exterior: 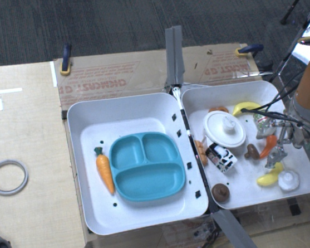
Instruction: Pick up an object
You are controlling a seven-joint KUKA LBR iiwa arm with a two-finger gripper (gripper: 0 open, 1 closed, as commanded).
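My gripper (268,145) reaches in from the right over the right bin (239,197). It is open, its two metal fingers (263,130) apart on either side of a small orange piece (268,145); they do not look closed on it. Around it lie a small brown piece (252,151), a yellow lemon-like piece (268,179) and a white round cap (288,180). A white domed lid (224,129) sits mid-bin, with a yellow banana (245,107) behind it.
A black-and-white patterned item (222,158), a brown round piece (220,192) and an orange item (201,152) lie at the right bin's left side. The left bin (82,124) holds a teal divided plate (147,165) and a carrot (105,171). A grey ring (7,177) lies on the bench.
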